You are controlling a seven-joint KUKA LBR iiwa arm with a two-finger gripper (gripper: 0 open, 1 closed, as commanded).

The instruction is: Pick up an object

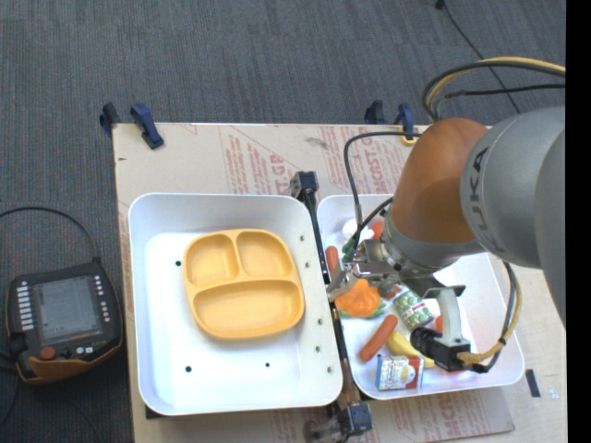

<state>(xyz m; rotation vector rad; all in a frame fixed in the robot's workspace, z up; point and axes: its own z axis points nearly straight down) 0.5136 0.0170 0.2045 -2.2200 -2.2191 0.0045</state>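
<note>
the grey arm [489, 192] reaches in from three o'clock and covers much of the right bin [482, 289]. the left bin [166, 340] bears just a yellow divided plate [245, 284] at its middle, well apart from the work. the gripper [367, 270] hangs low over the right bin's nine o'clock side, and its own body hides whether the jaws are apart or together; that cannot be told, and nothing is seen held. the objects to choose from are heaped from nine o'clock round to six o'clock of this bin. the likeliest pick is the orange piece [358, 299], just at six o'clock of the gripper. it looks like a light toy vegetable, lumpy and probably smooth plastic, so it may slip; best taken across its narrower middle. a small carton [395, 374] at the bin's six o'clock looks light and stiff, with flat sides that should hold well. a red sausage [379, 338] lies slantwise between the two, touching or nearly touching the orange piece; being round, it would likely roll. a banana [406, 345] sits just beside the sausage at its three o'clock. the crowding and the near bin wall at nine o'clock leave little room to close around one thing alone.
</note>
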